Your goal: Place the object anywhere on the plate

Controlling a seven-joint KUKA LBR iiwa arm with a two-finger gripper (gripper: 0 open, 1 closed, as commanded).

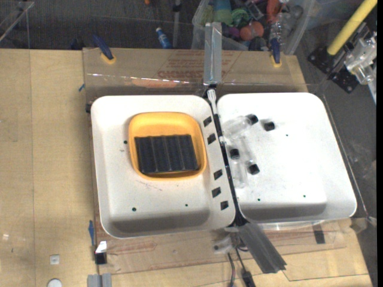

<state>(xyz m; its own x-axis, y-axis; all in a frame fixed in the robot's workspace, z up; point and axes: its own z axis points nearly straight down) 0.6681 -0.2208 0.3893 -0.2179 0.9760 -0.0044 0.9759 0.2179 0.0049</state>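
- Nearest edge: a grey metal bracket (pixel 263 253) juts out from under the seam where the two bins meet, lying on the wooden bench (pixel 42 160).
- Left bin (pixel 114 160): a shallow white tray with rounded corners, its right wall touching the neighbouring bin.
- Plate (pixel 164 119): an orange-yellow dish with rounded corners, resting flat on the floor of the left bin, towards its far half.
- Ribbed block (pixel 166 153): a dark rectangular piece with lengthwise grooves, lying flat on the plate and covering most of its near part; the plate's rim shows on all sides of it.
- Right bin (pixel 299 160): the second white tray, beside the first.
- Clear item (pixel 239 139): a see-through piece carrying several small black parts, lying in the right bin near its left wall, well apart from the plate; its exact shape cannot be made out.
- Seam: a row of black tabs (pixel 213 154) runs along the shared walls.
- Beyond the bins: an upright metal post (pixel 210 52) stands at the far end of the seam, with a blue clamp (pixel 106 51) at the far left.
- Farthest: a clear tub of coloured toys (pixel 251 8), and at the far right a yellow bar (pixel 358 14) above a pale metal mechanism (pixel 364 61).
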